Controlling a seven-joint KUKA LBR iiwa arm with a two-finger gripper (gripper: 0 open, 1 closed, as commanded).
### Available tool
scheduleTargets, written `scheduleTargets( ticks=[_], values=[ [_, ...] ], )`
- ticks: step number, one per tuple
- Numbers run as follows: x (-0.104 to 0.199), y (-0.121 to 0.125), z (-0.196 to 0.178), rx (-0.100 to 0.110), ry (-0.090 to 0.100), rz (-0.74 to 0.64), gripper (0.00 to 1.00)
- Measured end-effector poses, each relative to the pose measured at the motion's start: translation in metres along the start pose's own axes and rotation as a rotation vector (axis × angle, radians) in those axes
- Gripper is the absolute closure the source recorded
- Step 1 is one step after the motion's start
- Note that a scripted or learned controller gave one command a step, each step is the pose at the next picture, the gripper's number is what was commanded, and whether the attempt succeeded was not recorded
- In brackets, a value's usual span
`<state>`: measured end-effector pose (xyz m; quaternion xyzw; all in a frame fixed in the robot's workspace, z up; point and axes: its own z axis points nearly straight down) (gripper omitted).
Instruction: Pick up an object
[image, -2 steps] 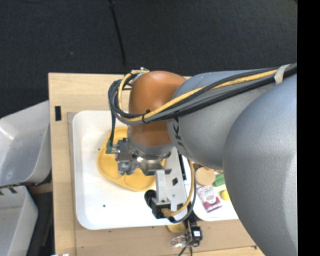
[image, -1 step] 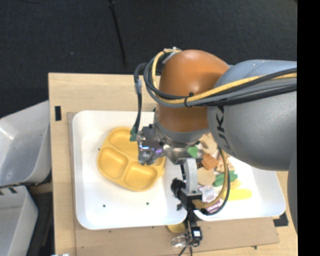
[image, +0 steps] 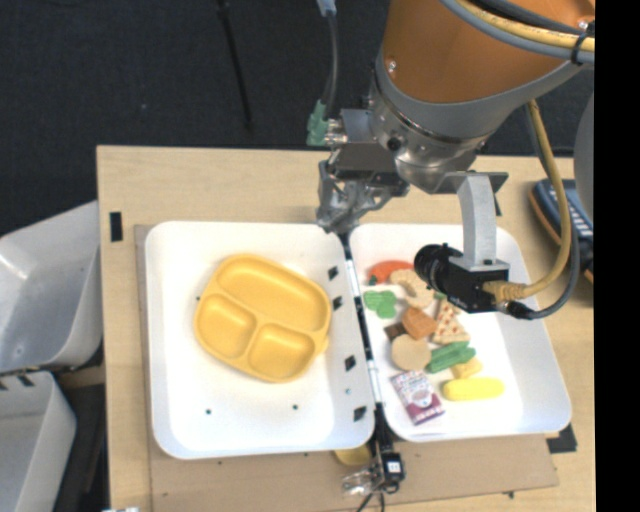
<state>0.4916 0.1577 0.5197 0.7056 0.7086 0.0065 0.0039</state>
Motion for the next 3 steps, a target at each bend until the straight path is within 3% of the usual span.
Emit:
scheduleTargets(
  ticks=[1, 3],
  values=[
    [-0.072, -0.002, 0.105, 0.028, -0.01, 0.012, 1.0],
    [-0.06, -0.002, 0.101, 0.019, -0.007, 0.0, 1.0]
  ],
)
